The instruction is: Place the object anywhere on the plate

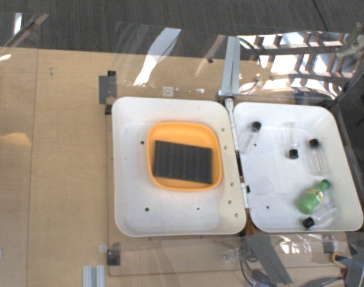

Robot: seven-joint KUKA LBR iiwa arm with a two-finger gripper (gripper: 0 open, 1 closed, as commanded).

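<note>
Two bins; no legible labels on bottles (314, 197).

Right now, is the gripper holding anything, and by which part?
Nothing is seen held: the green bottle lies loose in the right bin.

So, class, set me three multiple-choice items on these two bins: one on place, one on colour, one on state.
1. Which bin holds the plate?
A. left
B. right
C. neither

2. What colour is the plate's rim?
A. blue
B. orange
C. white

3. How does the green bottle sit?
A. standing upright
B. lying on its side
C. on the plate

Key: 1 A, it sits within the left bin. 2 B, the rim around the dark slab is orange. 3 B, it lies flat in the right bin.
</note>
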